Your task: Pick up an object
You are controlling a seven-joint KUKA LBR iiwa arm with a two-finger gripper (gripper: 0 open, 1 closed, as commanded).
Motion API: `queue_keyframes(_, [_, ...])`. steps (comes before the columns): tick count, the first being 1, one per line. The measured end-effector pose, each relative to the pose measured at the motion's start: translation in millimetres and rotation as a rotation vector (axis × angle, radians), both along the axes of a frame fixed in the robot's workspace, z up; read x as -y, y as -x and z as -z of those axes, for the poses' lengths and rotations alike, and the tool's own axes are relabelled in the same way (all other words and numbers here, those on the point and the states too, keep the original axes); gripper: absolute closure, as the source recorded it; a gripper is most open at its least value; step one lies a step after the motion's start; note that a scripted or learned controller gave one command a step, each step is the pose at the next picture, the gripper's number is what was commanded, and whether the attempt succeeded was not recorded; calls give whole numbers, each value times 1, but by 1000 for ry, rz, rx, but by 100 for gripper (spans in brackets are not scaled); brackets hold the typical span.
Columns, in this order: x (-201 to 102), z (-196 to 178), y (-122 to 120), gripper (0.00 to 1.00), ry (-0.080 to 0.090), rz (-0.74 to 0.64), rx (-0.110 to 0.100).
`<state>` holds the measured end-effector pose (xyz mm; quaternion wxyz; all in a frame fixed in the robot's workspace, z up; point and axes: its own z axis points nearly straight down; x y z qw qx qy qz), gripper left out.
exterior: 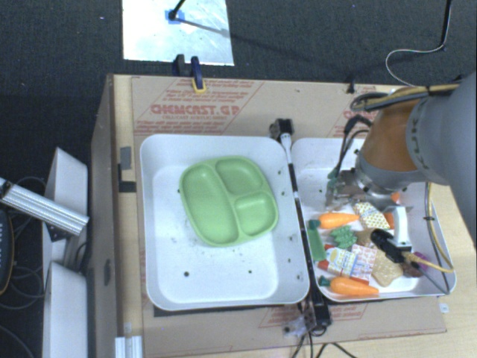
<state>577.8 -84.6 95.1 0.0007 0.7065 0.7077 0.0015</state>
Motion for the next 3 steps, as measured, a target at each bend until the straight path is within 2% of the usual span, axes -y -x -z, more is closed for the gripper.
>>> queue_keyframes(1, [0, 0, 0, 0, 0, 0, 0])
queue_keyframes(2, [1, 10, -59, 0, 1, -2, 0])
queue_keyframes(3, [4, 11, -49, 0, 2, 0, -2])
